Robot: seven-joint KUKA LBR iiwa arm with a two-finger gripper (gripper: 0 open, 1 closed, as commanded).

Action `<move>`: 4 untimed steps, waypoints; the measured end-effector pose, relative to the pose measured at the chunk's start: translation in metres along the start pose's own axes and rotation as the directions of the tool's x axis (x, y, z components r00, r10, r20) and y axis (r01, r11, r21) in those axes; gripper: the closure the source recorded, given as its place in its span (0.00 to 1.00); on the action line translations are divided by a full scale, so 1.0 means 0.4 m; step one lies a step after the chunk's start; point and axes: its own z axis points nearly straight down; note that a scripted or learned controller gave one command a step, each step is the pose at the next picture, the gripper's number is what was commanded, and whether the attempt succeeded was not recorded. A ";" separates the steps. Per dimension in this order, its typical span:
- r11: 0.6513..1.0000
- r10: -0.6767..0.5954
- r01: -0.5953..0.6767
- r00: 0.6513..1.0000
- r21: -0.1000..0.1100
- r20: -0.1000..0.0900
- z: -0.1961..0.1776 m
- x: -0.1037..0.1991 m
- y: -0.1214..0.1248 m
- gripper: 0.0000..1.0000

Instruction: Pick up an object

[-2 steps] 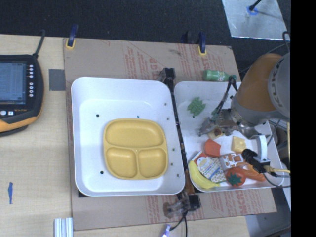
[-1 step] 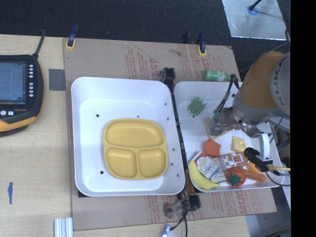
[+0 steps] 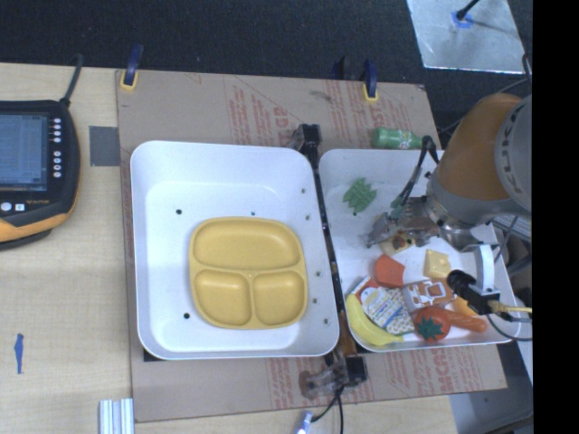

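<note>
Camera view shows the hand (image 3: 398, 229) low inside the right bin (image 3: 336, 174), its dark fingers pointing down and toward the left bin (image 3: 145, 242); whether they are spread or pressed together I cannot tell, and nothing shows between them. Just beside the hand, toward the near rim of the right bin, lies an orange-red block (image 3: 389, 270), with a pale yellow block (image 3: 437, 263) next to it. Further toward that near rim sit a printed packet (image 3: 387, 308), a banana (image 3: 365, 329) and a red and green toy vegetable (image 3: 431, 325). On the far side of the hand lies a green leafy toy (image 3: 359, 195).

The left bin holds a yellow divided plate (image 3: 246, 271). A tablet (image 3: 32, 174) rests on the tabletop (image 3: 54, 333) beyond the left bin.

I judge this as the reach stage: the hand hangs over the clutter with nothing gripped. The next move calls for settling over one piece, likely the orange-red block, and gripping it cleanly without snagging its neighbours.
</note>
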 end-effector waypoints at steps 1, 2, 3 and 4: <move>1.000 -0.001 0.001 1.000 0.001 0.001 -0.025 -0.002 0.000 1.00; 1.000 -0.002 0.002 1.000 0.001 0.001 -0.025 -0.002 0.000 0.00; 1.000 0.005 -0.005 1.000 0.011 -0.008 0.062 -0.005 -0.159 0.00; 1.000 0.004 -0.004 1.000 0.010 -0.008 0.062 0.015 -0.056 0.00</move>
